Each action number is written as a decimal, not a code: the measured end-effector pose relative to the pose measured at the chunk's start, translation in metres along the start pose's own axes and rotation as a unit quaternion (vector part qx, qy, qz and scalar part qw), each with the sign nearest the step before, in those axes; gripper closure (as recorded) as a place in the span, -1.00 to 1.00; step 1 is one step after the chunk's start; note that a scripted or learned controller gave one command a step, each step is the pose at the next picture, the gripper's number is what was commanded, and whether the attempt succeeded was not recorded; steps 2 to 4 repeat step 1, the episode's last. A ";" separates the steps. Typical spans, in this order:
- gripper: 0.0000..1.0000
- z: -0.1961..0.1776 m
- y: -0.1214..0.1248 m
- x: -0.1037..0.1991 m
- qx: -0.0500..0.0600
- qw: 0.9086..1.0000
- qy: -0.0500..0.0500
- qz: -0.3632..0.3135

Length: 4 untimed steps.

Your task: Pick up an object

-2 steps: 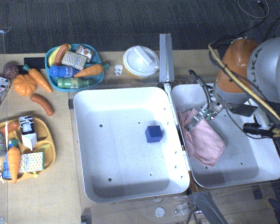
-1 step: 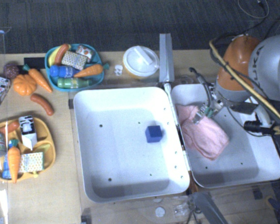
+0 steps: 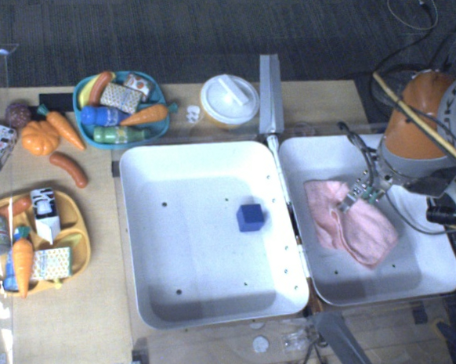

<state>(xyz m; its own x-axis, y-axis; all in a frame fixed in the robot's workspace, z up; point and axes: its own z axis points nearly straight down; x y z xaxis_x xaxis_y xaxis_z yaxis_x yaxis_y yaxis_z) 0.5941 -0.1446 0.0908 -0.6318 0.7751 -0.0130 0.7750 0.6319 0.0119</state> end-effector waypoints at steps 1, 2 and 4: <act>1.00 -0.104 0.062 0.013 0.006 0.998 0.006 0.067; 1.00 -0.104 0.062 0.013 0.006 0.998 0.006 0.067; 1.00 -0.104 0.062 0.013 0.006 0.998 0.006 0.067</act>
